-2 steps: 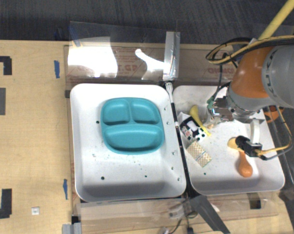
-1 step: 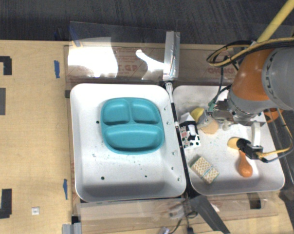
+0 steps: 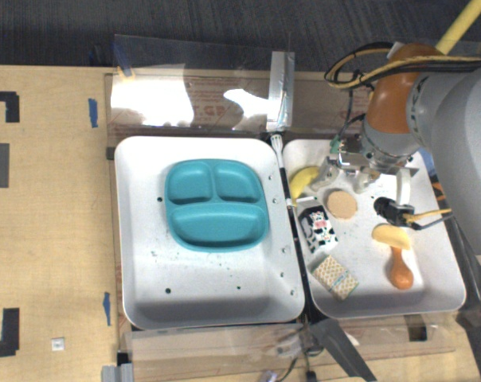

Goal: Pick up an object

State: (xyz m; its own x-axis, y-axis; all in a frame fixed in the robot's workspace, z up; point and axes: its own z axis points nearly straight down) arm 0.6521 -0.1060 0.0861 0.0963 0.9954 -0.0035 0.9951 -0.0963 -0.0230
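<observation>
The tan disc point(image 3: 342, 205) lies flat on the floor of the right bin point(image 3: 439, 293), in its upper half. I take it as the likeliest pick, since the gripper point(image 3: 350, 173) hangs just beyond it in my view. Just beside the disc, toward the bin's left wall, sits a yellow curved piece point(image 3: 302, 180), and below that a small printed card point(image 3: 319, 231). A patterned block point(image 3: 334, 276) lies nearer the front edge, and a yellow and orange piece point(image 3: 396, 257) lies well apart on the right. The left bin point(image 3: 145, 277) bears a teal plate point(image 3: 217, 204).

I can't tell whether the gripper is released or clenched: its tip is bright metal against white plastic, partly covered by the wrist. I make out nothing gripped in it.

My worries: the disc looks thin, so I judge that a closing grip could skate over it or merely shove it along. Its left side is crowded, so a descent slightly off could catch the yellow piece or the card instead.

The slanted view hides the gripper's height above the floor, and the arm point(image 3: 455, 110) cuts off the bin's upper right corner
</observation>
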